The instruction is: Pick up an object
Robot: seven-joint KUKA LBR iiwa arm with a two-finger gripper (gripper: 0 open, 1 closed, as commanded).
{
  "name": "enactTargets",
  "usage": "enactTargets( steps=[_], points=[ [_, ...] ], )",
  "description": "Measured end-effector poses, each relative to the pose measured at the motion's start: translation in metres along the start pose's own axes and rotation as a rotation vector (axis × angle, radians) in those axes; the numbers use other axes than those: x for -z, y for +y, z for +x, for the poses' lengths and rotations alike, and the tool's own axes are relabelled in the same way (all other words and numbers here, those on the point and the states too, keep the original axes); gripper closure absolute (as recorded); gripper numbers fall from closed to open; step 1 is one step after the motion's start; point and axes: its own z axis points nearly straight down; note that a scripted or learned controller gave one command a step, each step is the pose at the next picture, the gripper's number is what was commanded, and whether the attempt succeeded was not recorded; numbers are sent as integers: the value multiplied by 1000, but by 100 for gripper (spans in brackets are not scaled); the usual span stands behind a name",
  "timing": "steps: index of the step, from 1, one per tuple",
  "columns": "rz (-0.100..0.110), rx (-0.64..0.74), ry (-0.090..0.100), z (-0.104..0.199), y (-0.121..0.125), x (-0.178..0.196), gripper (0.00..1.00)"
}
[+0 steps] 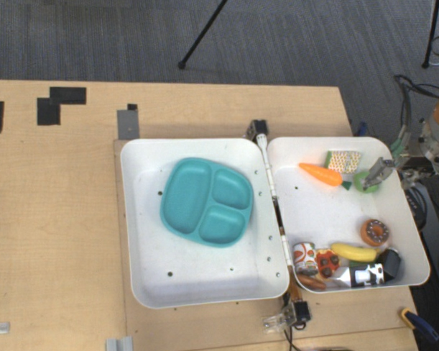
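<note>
1. A light wooden bench (55, 213) stands on grey carpet and bears two shallow white bins side by side.
2. The left bin (148, 281) holds a teal divided plate (206, 200) near its centre.
3. The right bin (416, 261) holds an orange carrot (320, 174) with green leaves (367, 182), touching a patterned packet (344, 160).
4. Along its near edge cluster a yellow banana (354, 252), a chocolate doughnut (375, 232), a red-and-white can (303, 256) and a dark bottle (370, 274).
5. The gripper (381, 171) sits at the bin's far right rim, just above the carrot's leaves; whether its fingers are released or clenched I cannot tell.
</note>
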Motion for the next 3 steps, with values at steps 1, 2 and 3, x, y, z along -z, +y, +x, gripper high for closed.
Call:
enactTargets(
  steps=[1, 2, 3],
  points=[
    [4, 1, 3, 44, 71, -116, 0],
    [-3, 3, 0, 38, 98, -154, 0],
    [4, 8, 1, 39, 97, -144, 100]
  ],
)
